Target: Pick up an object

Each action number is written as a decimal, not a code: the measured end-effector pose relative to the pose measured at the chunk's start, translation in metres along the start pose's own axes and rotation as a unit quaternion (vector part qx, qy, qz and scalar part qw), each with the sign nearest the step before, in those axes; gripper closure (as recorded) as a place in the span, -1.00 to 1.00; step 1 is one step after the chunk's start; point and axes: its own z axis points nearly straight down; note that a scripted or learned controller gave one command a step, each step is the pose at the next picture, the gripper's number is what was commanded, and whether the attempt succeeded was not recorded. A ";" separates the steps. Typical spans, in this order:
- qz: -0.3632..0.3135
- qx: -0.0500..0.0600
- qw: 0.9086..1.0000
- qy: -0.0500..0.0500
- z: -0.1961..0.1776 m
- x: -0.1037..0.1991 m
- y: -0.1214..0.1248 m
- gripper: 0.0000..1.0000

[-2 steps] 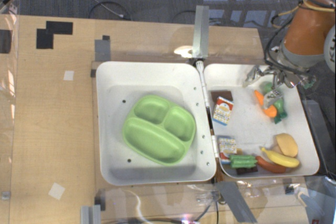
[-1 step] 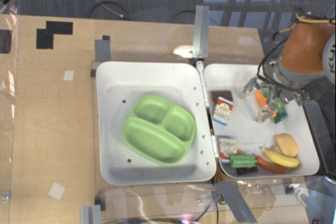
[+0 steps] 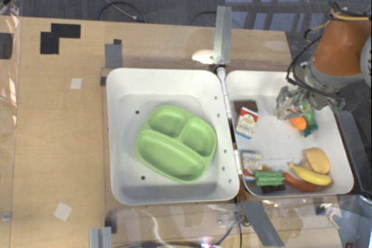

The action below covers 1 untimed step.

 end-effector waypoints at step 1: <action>-0.211 -0.002 0.977 0.004 -0.169 0.000 -0.036 1.00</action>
